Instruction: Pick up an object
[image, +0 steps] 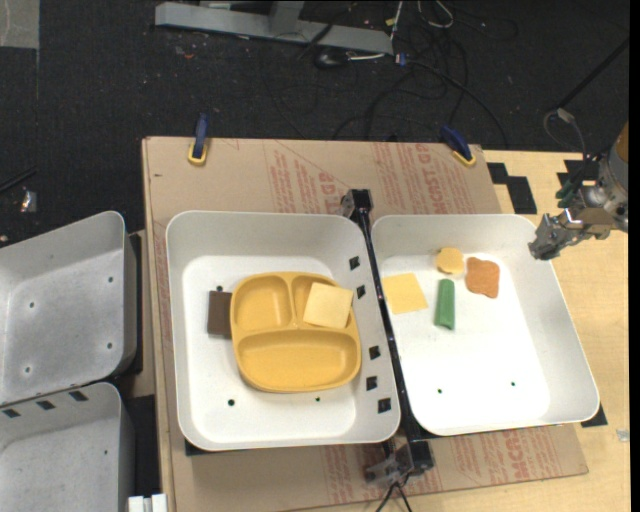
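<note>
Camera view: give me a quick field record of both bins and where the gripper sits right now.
left bin: yellow divided plate, pale yellow slice in its upper right compartment, brown block at the plate's left edge
right bin: yellow square, green stick, orange piece, small yellow round piece
gripper: at right bin's upper right rim, holding nothing visible

We see the arm (610, 185) only in part, because the right edge of the view cuts it off above the wrist. The gripper (548, 243) is small and dark at the rim of the right bin (560, 310), and we cannot tell how its fingers stand. The yellow tray (295, 345) hides one edge of the brown block (218, 311).
</note>
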